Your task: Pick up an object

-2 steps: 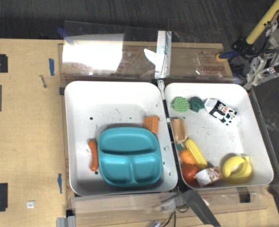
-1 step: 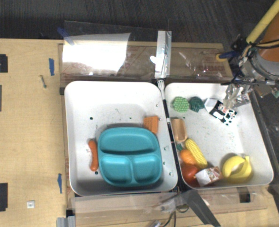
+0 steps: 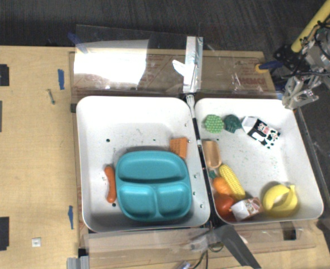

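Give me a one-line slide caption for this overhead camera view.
Gripper poised beyond the right bin of toy food; teal divided tray in the left bin.

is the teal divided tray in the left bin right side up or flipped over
Right side up. The teal tray lies flat in the left bin, its three recessed compartments facing the camera, nothing in them. An orange hot dog lies beside its left edge.

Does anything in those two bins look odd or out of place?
Nothing looks spilled or broken. The teal tray sits slightly askew in the left bin, and toy foods crowd the right bin's near-left corner.
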`<control>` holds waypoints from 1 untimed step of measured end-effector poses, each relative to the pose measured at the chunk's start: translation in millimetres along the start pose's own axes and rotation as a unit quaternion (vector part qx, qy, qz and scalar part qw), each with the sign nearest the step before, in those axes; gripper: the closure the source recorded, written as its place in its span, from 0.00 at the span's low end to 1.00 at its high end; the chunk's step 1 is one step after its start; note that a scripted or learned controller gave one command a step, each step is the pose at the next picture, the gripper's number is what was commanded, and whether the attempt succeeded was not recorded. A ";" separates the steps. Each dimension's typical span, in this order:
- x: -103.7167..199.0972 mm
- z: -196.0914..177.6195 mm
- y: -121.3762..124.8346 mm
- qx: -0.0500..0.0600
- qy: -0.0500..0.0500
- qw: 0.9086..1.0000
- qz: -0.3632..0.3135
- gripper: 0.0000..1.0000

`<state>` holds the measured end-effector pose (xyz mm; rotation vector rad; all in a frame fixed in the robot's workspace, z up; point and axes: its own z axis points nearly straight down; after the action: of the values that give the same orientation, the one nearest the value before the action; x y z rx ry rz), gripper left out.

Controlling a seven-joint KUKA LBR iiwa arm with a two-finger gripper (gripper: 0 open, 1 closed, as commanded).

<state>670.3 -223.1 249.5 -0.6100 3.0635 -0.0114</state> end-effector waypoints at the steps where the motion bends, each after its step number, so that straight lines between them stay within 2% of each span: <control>1: -9.9 117.0 33.8 -0.004 0.003 0.998 -0.062 1.00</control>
<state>668.8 -188.5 132.3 -0.8007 3.0280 -0.0014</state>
